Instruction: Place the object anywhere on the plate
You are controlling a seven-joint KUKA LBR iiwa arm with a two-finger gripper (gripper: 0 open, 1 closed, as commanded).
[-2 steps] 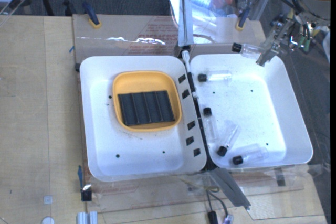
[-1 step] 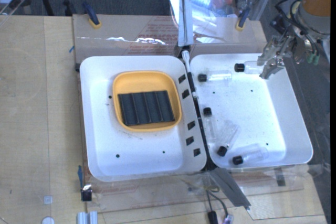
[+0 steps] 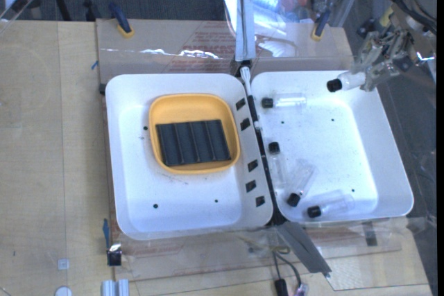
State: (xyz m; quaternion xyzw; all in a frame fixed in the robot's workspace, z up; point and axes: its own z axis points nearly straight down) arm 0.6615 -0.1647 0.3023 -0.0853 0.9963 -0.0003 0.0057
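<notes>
End effector (image 3: 368, 77) is hanging over the far right corner of the right bin (image 3: 361, 149), pinching the clear end of a small vial (image 3: 345, 82). I think it is holding the vial up for carrying to the yellow plate (image 3: 194, 101), which is sitting well apart in the left bin (image 3: 132, 177). Tangled wires are making the fingers hard to see. Other vials (image 3: 326, 205) are lying below, nearly see-through.
</notes>
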